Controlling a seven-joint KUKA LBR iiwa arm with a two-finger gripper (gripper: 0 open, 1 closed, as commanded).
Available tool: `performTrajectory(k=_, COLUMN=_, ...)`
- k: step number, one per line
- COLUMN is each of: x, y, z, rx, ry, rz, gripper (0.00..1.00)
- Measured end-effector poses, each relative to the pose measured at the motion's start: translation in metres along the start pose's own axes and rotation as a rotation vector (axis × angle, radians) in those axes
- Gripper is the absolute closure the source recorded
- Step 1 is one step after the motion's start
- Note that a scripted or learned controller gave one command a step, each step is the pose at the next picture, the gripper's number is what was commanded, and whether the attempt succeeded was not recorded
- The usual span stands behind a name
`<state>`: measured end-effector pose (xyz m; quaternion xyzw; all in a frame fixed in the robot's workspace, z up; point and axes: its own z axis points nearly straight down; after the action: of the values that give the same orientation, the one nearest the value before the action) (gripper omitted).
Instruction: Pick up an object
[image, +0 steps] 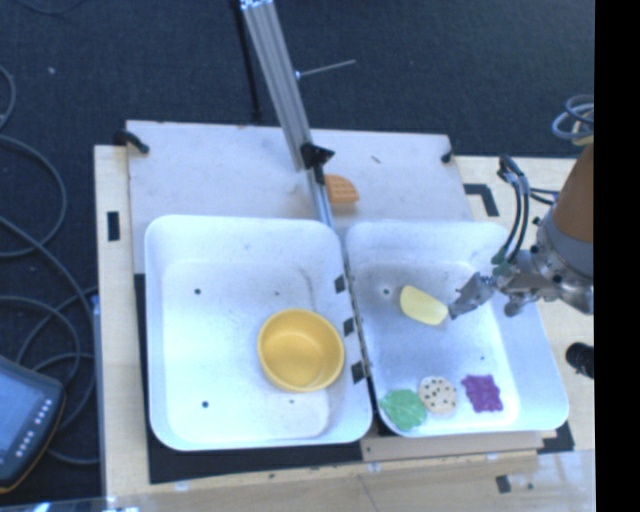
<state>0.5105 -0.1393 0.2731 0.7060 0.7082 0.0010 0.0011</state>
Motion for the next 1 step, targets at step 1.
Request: performTrajectory(k=1, x=-0.0001, y=0.0, z=0.0, rx=-0.001, ry=0.0, rz=0.002, gripper=0.0)
